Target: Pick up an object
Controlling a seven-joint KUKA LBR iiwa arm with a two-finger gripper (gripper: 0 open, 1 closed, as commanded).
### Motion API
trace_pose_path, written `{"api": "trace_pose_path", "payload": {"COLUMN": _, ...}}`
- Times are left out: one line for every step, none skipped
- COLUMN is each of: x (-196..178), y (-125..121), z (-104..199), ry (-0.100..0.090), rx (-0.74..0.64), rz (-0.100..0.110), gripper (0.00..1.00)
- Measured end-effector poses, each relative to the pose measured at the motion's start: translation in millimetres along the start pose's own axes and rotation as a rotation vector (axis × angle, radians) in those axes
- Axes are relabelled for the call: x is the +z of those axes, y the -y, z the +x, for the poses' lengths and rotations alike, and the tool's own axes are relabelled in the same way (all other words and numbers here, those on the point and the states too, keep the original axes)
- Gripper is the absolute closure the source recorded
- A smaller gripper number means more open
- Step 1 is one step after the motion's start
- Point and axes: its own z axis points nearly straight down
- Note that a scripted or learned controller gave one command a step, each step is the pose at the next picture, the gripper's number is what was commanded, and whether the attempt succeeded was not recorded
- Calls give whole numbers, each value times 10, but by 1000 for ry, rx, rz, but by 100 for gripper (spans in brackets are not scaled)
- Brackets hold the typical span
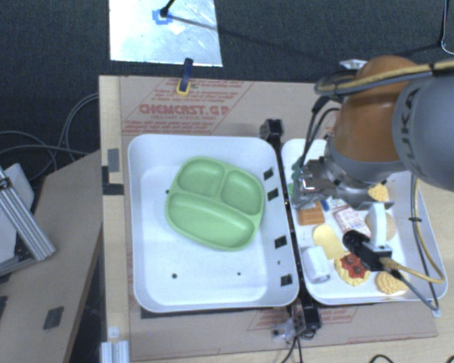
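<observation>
While the end effector hangs over the right bin, grip state unclear, orange block just below it

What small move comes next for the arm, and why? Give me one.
Probably a short, straight descent toward the orange block in the right bin. The arm's wrist hangs over that bin's cluttered upper left, with the block just below it, while the left bin has the green divided plate. Nothing appears lifted yet.
</observation>
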Motion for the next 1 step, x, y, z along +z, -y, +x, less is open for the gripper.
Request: {"api": "trace_pose_path", "payload": {"x": -5, "y": 25, "z": 6, "ry": 0, "rx": 0, "rz": 1, "gripper": 100}}
